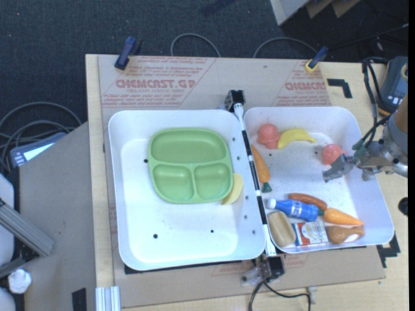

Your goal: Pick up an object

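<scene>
- At the 6 o'clock end of the right bin (373, 193): a bun (281, 229), a small box (312, 233) just beside it, and a brown lump (340, 234) at the 5 o'clock corner.
- Just above those, toward 12 o'clock: a blue bottle (295, 209) lying on its side, a sausage (306, 200) touching it, and a short carrot (342, 217) at 3 o'clock of the bottle.
- Along the right bin's 9 o'clock wall: a long carrot (260, 164), pointing roughly 12 to 6.
- At the 11 o'clock part of that bin: a pink ball (268, 135), with a banana (295, 137) just beside it at 3 o'clock.
- Near the 3 o'clock wall: a red fruit (332, 153), lying free on the bin floor.
- Gripper (337, 171) low over the right bin, reaching in from 3 o'clock, just at 6 o'clock of the red fruit; touching or apart not clear.
- Gripper released or clenched: cannot tell; nothing seen in its grasp.
- In the left bin (130, 193): a green plate (191, 164) toward 12 o'clock, and a yellow piece (233, 190) leaning on the plate's 4 o'clock edge.
</scene>
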`<state>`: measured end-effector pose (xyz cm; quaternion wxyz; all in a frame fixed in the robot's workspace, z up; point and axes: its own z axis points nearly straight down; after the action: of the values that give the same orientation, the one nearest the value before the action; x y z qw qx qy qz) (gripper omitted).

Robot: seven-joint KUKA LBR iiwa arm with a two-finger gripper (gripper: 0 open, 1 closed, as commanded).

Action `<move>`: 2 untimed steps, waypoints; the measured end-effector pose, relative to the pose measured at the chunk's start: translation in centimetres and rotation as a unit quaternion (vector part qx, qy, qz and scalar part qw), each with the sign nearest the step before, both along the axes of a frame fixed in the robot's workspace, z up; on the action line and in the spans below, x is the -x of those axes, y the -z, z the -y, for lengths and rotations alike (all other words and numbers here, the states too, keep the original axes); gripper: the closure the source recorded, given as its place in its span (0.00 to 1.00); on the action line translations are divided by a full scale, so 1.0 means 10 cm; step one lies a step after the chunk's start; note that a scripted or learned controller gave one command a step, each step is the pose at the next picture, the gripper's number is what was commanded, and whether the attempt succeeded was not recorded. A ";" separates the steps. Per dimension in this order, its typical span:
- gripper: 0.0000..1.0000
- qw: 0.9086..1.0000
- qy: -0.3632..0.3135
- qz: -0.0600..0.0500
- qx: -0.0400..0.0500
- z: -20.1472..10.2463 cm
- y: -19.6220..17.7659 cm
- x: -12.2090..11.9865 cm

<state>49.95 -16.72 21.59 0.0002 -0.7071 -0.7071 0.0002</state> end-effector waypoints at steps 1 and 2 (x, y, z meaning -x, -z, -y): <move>0.00 1.000 0.000 0.000 0.000 0.33 1.32 -0.76; 0.00 1.000 -0.001 0.001 0.000 0.17 1.31 -1.33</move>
<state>63.28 -18.39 8.51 -0.0005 -0.7067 -0.7075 -0.0005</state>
